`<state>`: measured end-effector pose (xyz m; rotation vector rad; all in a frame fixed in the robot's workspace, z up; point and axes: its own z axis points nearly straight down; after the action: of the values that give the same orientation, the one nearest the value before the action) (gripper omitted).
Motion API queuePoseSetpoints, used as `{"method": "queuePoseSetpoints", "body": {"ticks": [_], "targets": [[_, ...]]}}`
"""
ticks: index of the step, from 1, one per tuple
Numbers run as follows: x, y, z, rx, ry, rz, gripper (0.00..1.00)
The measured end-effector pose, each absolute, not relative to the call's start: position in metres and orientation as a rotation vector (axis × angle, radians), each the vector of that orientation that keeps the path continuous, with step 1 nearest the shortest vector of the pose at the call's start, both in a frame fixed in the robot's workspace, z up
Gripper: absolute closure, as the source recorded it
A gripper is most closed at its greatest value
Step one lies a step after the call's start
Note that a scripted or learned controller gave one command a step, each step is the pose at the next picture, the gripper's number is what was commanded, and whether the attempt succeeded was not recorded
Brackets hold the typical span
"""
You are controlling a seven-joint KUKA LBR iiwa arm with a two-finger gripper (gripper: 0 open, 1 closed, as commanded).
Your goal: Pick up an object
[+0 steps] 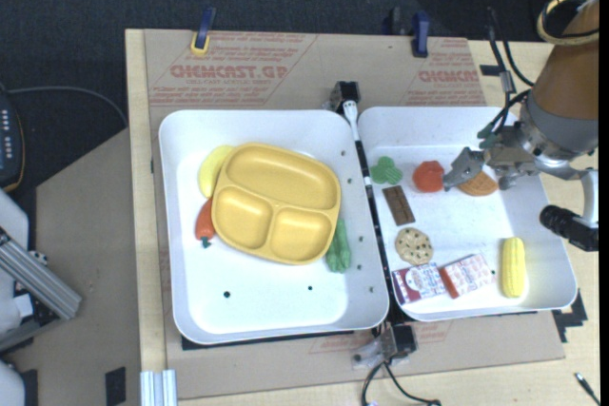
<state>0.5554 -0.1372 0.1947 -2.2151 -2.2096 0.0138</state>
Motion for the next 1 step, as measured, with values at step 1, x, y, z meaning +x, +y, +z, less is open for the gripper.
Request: {"method": "queuePoseSetpoints", "body": {"ticks": [1], "targets": [[0.5585, -0.1369, 0.2029, -2.220, -2.221, 0.000, 0.00]]}}
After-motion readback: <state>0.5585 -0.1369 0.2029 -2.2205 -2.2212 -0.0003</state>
